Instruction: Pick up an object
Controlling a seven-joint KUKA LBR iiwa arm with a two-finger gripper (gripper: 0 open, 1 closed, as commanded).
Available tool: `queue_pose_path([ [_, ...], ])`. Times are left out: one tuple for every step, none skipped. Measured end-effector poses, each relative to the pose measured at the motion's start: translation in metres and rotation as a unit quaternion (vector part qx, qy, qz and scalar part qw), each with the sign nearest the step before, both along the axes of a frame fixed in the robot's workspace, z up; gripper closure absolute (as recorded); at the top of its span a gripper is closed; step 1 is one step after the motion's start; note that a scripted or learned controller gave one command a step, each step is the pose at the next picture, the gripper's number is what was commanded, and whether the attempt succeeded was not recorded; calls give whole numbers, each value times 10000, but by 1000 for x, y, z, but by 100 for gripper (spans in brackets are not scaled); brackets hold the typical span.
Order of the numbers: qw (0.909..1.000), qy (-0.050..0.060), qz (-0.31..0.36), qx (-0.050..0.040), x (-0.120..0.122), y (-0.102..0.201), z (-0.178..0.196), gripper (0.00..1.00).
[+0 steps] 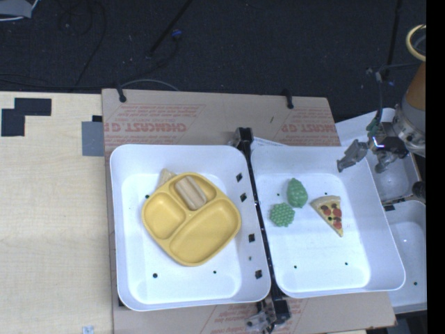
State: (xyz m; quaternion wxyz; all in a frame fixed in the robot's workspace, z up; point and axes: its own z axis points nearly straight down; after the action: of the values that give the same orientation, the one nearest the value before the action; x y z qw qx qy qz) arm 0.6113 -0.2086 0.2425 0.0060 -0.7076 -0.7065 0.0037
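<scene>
In the right bin [348,270] lie three small toys. A smooth green piece [297,192] sits beside a bumpy green cluster [281,215], and a pizza slice [329,213] lies to their right. My gripper [365,158] hovers over the bin's far right corner, above and to the right of the pizza slice. Its two fingers are spread open and nothing is between them. The left bin [132,270] holds a yellow divided plate [201,235] with a tan bread-like piece [189,191] in its upper compartment.
A black divider [254,214] runs between the two bins. Both bins rest on a cardboard sheet [208,120] on the wooden bench [49,207]. White equipment [410,242] stands just right of the right bin.
</scene>
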Motion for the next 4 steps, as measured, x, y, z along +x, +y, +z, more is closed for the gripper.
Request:
queue_pose_path([
  [10000, -58, 10, -13, 2, 0, 7, 0],
  [10000, -34, 6, -10, 7, -4, -39, 0],
  [10000, -25, 7, -2, 0, 3, -101, 0],
  [10000, -30, 1, -4, -2, 4, -155, 0],
])
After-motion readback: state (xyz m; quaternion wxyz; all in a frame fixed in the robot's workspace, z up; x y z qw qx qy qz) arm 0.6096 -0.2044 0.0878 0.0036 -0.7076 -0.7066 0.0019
